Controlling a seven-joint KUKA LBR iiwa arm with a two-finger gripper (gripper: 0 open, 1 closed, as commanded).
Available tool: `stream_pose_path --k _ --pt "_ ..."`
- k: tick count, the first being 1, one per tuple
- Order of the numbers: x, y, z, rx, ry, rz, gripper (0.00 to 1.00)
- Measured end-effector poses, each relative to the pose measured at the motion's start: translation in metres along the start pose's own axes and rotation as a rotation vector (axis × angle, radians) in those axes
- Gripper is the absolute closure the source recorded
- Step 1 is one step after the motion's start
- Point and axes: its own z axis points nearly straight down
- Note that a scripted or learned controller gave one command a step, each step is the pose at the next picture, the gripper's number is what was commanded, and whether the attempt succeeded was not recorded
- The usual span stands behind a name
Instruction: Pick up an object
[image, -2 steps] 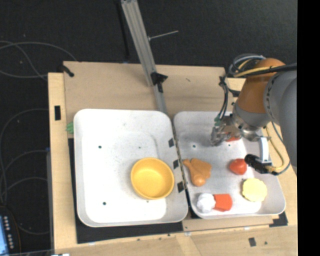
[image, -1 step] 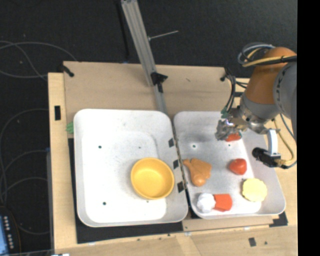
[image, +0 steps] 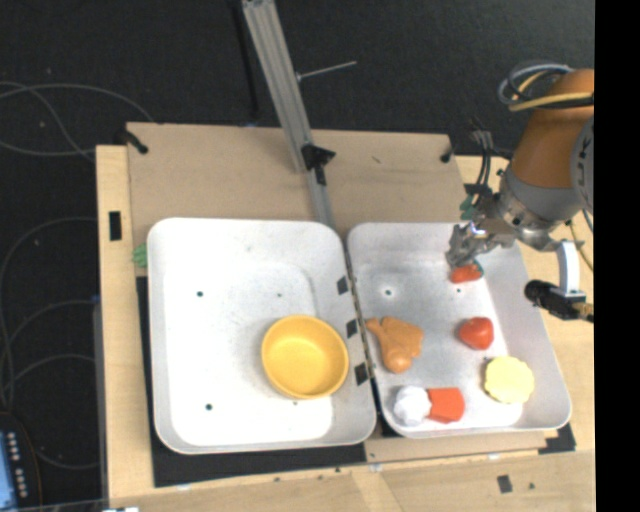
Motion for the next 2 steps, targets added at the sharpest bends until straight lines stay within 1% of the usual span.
stream_pose_path --k 1,2 --pt "-0.003 0.010 -0.061 -0.002 -0.001 -0.008 1.00" --pt "0.038 -0.008 -0.061 0.006 0.001 -0.011 1.00"
